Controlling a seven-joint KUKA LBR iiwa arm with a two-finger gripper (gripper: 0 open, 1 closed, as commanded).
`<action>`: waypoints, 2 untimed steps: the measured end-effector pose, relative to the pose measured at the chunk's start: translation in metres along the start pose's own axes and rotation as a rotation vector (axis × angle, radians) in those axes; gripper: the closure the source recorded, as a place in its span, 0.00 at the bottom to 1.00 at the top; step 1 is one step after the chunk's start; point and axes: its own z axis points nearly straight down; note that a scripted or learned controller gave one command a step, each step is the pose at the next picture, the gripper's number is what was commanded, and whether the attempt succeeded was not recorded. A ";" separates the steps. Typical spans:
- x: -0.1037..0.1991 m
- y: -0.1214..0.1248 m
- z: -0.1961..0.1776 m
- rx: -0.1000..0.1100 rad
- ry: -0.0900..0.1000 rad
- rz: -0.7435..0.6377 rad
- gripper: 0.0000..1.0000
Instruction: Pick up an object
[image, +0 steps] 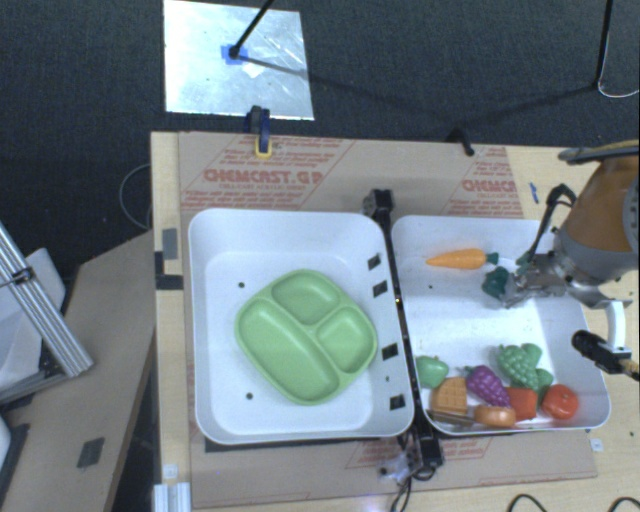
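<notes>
Board (300, 175) under 2 bins reads "CHEMCAST GP". Left bin (215, 330): 1 green 3-compartment plate (305, 335). Right bin (570, 330): 1 orange carrot (458, 260); toy foods clustered at front, including purple grapes (487, 384), green grapes (520, 362), 1 tomato (560, 401). Gripper (505, 288) touches a dark green object (494, 284); finger state unclear.

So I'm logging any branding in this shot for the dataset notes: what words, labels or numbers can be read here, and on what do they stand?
"CHEMCAST GP": red print on the brown paper-faced sheet under the bins, upper left, reading right way up.
The same red print repeats near the sheet's upper right corner at a slant; partly cut off and too blurred to read surely.
Fainter red lines under each: too small to read.
The green divided plate and the toy food bear no readable text.
</notes>
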 end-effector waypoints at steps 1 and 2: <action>0.004 0.005 -0.063 -0.001 0.000 -0.003 1.00; 0.007 0.002 -0.124 0.001 0.000 -0.003 1.00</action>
